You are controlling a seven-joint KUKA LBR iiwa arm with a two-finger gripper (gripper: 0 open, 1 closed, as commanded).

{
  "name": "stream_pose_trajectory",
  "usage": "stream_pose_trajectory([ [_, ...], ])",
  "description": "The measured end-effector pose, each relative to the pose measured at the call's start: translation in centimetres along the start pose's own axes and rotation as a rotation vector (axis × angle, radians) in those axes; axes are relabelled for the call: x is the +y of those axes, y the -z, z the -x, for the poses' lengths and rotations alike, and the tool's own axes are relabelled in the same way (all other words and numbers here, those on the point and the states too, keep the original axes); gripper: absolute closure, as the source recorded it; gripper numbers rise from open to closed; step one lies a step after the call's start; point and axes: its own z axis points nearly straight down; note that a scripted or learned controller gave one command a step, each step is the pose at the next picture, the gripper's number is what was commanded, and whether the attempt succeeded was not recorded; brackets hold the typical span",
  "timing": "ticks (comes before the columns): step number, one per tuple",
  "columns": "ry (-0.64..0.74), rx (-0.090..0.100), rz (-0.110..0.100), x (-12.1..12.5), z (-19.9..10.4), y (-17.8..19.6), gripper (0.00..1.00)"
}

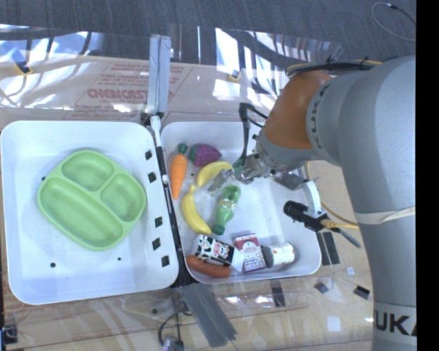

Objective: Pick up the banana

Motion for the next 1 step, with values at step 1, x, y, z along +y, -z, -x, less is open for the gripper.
stream_pose_trajectory([
  [1,0.164,-0.001,0.001,6.61,-0.77,0.07,0.00],
])
